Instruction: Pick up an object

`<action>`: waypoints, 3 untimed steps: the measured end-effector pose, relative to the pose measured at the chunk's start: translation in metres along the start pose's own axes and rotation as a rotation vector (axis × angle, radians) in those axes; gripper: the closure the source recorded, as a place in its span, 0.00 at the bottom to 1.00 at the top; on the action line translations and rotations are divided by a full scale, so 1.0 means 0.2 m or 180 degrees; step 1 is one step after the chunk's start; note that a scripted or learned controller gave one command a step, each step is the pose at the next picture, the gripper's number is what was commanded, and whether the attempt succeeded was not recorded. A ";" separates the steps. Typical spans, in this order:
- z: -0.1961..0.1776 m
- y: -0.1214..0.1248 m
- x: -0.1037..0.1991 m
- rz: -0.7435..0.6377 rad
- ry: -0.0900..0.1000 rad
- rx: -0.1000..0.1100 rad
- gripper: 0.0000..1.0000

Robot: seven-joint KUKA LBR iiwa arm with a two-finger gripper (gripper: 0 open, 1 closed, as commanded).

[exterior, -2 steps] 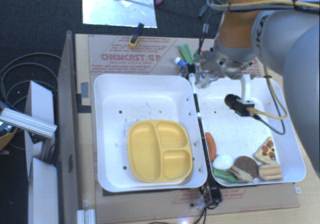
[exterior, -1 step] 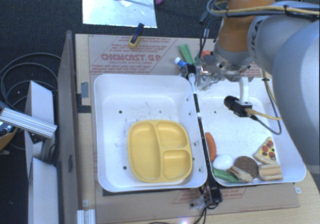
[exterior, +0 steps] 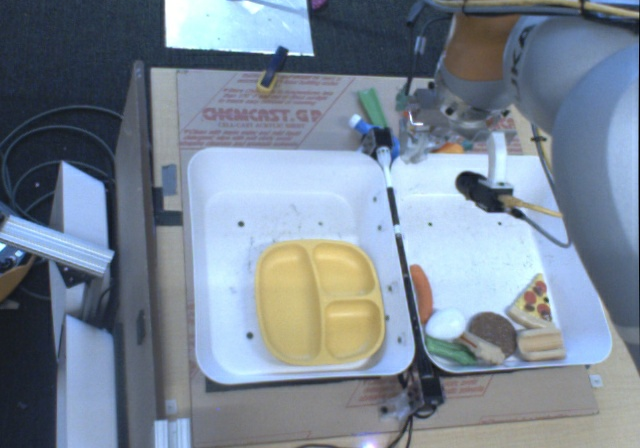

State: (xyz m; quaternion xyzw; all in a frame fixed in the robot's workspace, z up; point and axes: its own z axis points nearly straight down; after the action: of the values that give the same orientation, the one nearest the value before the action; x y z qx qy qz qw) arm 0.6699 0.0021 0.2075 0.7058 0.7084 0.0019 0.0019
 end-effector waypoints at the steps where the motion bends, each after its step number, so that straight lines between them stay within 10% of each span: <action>1: 0.04 -0.11 -0.05 0.0012 -0.0003 0.0018 1.00; 3: 0.11 -0.10 0.10 -0.0007 0.0003 0.0006 1.00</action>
State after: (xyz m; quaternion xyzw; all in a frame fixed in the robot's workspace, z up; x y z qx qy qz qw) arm 0.6494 0.0217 0.1851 0.7050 0.7092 0.0016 0.0009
